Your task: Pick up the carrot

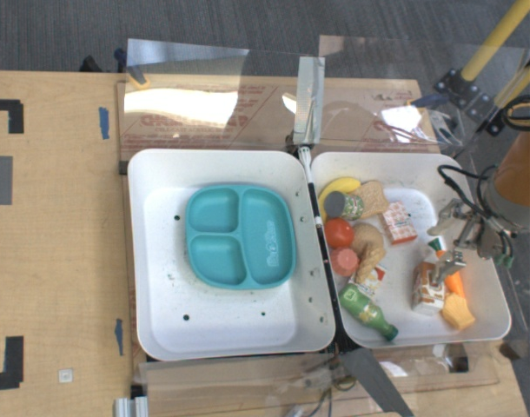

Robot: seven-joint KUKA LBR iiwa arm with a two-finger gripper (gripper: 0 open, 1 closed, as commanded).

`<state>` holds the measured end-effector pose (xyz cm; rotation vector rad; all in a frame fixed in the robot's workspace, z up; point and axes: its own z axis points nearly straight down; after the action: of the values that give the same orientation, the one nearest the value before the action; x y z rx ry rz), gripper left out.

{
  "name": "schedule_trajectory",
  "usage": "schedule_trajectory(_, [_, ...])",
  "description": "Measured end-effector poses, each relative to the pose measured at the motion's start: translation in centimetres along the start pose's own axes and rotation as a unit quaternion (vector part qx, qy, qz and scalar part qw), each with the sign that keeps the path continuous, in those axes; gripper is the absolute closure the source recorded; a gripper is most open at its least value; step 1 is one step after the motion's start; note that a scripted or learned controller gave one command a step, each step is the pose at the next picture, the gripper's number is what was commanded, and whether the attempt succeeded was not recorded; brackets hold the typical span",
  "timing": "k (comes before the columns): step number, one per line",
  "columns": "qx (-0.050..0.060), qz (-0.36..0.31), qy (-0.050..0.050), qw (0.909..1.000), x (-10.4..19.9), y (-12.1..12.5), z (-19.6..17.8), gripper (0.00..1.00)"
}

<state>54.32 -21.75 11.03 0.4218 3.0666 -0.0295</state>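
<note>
Right bin (495,320), end effector (450,265) perhaps touching carrot (455,281)

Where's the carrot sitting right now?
The small orange carrot lies in the right-hand white bin, near its right wall, between a brown-and-white packet and a yellow-orange wedge, just under the gripper.

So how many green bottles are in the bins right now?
1. A green bottle lies on its side near the front edge of the right bin, left of the wedge of cheese. The pile of toy food could hide others.
</note>
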Motion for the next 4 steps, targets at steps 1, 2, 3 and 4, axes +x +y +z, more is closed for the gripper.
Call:
schedule_trajectory(1, [-0.004, 0.009, 0.007, 0.9999, -2.2, -0.6, 0.2, 0.00])
schedule_trajectory(2, [-0.004, 0.057, -0.008, 0.9984, 3.5, -1.6, -0.2, 0.00])
schedule_trajectory(3, [-0.005, 0.065, 0.008, 0.9978, 1.5, -1.6, 0.1, 0.00])
schedule_trajectory(4, [-0.005, 0.076, -0.008, 0.9970, 3.9, -2.2, -0.2, 0.00])
